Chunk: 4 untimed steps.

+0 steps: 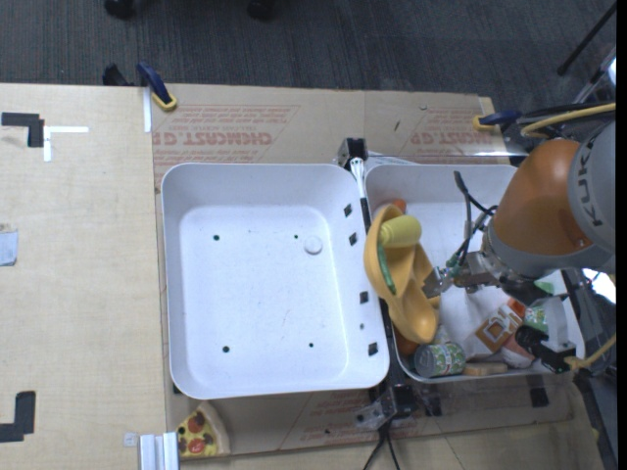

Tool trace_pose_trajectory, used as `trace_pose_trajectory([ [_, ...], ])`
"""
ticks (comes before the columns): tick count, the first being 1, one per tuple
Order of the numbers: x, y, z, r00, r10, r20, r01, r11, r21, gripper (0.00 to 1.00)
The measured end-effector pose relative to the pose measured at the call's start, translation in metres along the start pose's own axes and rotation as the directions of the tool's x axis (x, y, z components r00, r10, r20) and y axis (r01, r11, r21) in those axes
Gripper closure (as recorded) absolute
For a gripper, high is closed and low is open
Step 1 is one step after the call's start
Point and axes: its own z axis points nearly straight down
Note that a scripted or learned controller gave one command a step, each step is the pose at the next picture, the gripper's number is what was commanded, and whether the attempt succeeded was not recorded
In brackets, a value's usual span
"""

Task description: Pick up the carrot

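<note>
Arm overhangs right bin, gripper state indiscernible; carrot, half-hidden behind yellow toy, likely light, rigid, slick: grasp across exposed end.

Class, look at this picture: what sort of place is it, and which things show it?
Probably a robotics lab or test bench: a robot arm reaching over two white bins, cardboard clamped to the bench, and office-chair wheels on carpet.

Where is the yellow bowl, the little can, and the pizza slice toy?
yellow bowl (pixel 411 297): camera view, on its inner curved wall, right bin.
little can (pixel 438 360): camera view, on its green side, at the right bin's near edge.
pizza slice toy (pixel 199 437): camera view, on its topped middle, below the left bin.
</note>
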Motion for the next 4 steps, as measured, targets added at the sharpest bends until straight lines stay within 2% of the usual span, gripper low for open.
trace_pose_trajectory([
  [1, 0.01, -0.017, -0.001, 0.992, 0.124, 0.001, -0.124, 0.992, -0.005, 0.0],
  [2, 0.077, 0.025, -0.096, 0.915, 0.403, 0.0, -0.403, 0.915, 0.013, 0.0],
  [3, 0.014, 0.013, -0.015, 0.765, 0.643, 0.005, -0.643, 0.765, 0.018, 0.0],
  [4, -0.036, 0.059, 0.004, 0.73, 0.683, 0.005, -0.683, 0.73, 0.016, 0.0],
])
